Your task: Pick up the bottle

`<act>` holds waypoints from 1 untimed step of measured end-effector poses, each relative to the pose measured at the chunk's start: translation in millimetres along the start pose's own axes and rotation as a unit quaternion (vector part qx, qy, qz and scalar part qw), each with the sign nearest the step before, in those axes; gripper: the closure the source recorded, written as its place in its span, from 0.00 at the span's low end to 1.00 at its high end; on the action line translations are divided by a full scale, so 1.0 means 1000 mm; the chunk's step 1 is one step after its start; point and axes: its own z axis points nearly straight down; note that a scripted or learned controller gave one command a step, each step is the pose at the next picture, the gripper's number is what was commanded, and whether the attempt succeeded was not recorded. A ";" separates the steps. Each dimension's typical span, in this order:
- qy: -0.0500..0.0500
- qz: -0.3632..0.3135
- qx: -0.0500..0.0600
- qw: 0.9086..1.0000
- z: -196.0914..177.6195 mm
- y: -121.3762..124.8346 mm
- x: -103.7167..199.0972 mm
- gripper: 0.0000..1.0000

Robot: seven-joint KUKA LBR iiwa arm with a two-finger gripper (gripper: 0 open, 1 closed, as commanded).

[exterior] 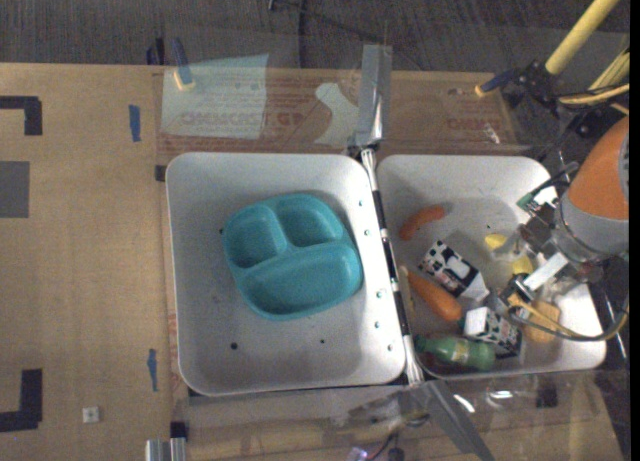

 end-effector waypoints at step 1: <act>0.000 -0.004 -0.002 1.000 -0.063 0.015 0.033 0.00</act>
